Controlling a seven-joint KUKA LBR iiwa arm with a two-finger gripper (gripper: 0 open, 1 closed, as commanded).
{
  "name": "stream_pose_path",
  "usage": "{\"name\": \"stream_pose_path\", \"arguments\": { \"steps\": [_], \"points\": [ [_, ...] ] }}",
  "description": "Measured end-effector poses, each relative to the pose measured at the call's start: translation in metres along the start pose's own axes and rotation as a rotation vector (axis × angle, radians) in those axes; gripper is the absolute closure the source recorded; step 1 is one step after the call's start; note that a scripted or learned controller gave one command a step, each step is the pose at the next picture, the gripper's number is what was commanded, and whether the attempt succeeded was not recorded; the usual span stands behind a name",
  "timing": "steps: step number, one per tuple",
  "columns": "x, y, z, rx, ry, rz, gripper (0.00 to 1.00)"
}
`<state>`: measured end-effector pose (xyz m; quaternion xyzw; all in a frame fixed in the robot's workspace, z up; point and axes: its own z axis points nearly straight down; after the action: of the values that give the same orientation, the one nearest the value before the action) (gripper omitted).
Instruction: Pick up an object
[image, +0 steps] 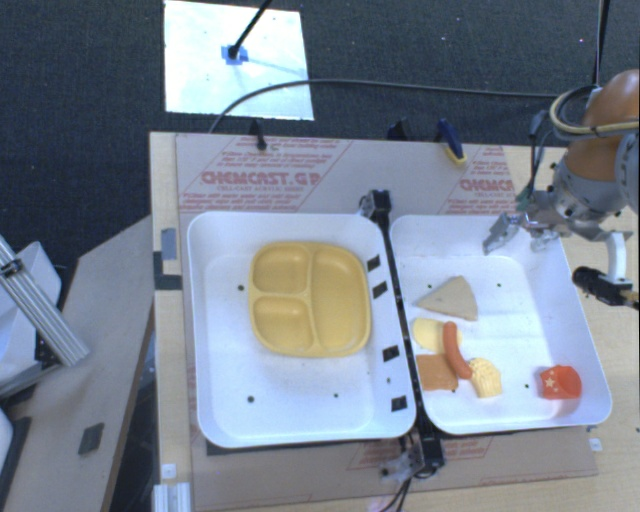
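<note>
The protective sheet (300, 175) under the two bins bears red print reading "CHEMCAST GP" at upper left, with a smaller line beneath too blurred to read. The same red print (495, 185) recurs at upper right, partly legible as "CHEMCAS".

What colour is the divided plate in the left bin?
Yellow; the divided plate shows plainly in the camera view.
</note>
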<state>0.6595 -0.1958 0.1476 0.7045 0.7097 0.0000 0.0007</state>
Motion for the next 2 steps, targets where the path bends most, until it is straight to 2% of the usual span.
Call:
{"name": "stream_pose_path", "arguments": {
  "steps": [1,2],
  "points": [
    [0.003,0.003,0.042,0.001,0.001,0.000,0.00],
    [0.003,0.004,0.063,0.000,0.000,-0.001,0.00]
  ]
}}
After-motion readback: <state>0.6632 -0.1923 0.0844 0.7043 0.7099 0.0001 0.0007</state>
